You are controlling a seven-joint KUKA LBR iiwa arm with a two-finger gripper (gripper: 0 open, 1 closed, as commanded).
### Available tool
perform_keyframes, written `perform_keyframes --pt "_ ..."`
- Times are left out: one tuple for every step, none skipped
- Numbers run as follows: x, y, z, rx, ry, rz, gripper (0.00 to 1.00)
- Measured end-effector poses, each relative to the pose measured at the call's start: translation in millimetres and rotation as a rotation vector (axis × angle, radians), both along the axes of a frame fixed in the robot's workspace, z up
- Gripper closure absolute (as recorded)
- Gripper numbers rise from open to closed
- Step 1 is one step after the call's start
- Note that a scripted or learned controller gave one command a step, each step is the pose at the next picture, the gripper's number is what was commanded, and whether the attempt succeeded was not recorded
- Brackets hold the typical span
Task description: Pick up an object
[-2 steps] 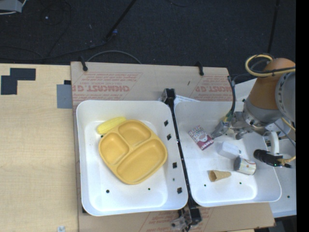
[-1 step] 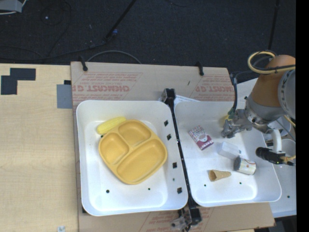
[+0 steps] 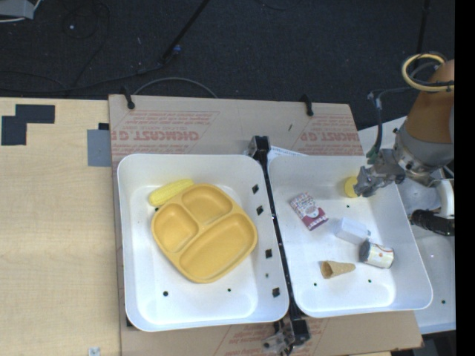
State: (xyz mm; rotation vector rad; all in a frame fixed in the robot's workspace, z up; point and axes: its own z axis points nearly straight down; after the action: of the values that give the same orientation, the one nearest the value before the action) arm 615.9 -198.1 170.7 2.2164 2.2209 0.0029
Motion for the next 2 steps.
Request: perform_keyframes --pt "1 -1 54 0.000 0.000 0.000 1.00" --pt "1 -1 89 0.001 0.002 0.001 1.00"
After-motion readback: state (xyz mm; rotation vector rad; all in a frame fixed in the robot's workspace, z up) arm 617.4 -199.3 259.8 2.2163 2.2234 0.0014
